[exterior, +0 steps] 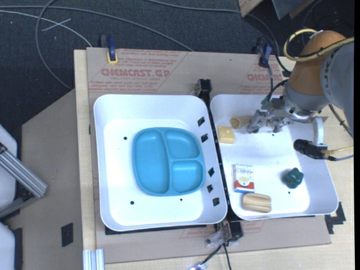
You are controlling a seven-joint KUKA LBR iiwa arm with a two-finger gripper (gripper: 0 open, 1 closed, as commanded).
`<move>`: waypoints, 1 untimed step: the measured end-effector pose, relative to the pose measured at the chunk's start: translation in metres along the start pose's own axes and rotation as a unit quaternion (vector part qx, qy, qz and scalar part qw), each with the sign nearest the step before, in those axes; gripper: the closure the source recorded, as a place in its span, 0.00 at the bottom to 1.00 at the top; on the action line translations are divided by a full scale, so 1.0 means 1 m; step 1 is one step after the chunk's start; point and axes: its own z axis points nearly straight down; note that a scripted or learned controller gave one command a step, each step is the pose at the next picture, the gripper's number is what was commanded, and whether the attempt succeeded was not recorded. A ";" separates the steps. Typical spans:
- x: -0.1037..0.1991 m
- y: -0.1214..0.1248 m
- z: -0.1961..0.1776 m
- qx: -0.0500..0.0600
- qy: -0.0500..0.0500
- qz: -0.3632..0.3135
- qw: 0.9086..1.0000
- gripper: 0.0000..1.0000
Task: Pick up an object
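Note:
The right bin (315, 151) holds several small objects. A pale yellow block (226, 134) lies near its left wall, with a small tan piece (235, 122) just behind it. A red and white carton (243, 179) lies toward the front, and a tan bread roll (256, 202) sits in front of it. A dark green lump (292, 178) rests at the front right. My gripper (263, 121) hangs over the back of the right bin, to the right of the tan piece. Nothing shows between its fingers.
The left bin (112, 122) holds a blue divided plate (168, 161). A black divider with clips (209, 145) runs between the bins. The arm with its orange band (309, 66) comes in from the upper right. Cables (320, 149) trail across the right bin's far side.

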 end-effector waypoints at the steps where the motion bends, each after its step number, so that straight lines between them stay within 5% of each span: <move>1: -0.007 -0.003 -0.060 -0.001 -0.001 0.001 1.000 1.00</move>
